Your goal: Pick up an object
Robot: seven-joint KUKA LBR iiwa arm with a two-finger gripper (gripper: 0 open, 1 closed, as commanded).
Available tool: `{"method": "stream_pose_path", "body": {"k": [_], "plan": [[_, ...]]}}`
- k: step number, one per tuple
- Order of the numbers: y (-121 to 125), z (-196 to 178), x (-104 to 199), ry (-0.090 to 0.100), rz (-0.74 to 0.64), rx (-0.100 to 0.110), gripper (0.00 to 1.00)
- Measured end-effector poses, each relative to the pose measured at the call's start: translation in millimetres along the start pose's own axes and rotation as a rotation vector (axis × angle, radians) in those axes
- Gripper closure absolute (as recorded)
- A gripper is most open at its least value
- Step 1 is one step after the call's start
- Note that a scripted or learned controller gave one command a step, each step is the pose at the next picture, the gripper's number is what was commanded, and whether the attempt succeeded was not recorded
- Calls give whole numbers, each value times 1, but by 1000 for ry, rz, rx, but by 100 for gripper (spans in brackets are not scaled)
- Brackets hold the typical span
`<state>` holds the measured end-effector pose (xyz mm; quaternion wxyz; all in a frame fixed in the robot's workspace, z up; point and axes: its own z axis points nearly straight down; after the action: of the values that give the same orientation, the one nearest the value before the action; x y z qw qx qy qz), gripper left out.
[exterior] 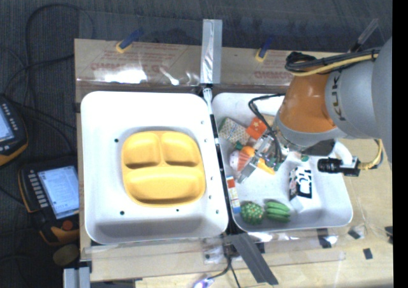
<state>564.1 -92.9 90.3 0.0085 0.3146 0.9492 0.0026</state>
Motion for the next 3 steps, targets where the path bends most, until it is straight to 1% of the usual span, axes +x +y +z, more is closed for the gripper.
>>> {"method": "stream_pose_path", "body": {"k": [1, 2, 3], "plan": [[12, 1, -29, 4, -78, 7, 0], [32, 2, -48, 24, -81, 17, 0], [-9, 1, -24, 3, -83, 6, 0]]}}
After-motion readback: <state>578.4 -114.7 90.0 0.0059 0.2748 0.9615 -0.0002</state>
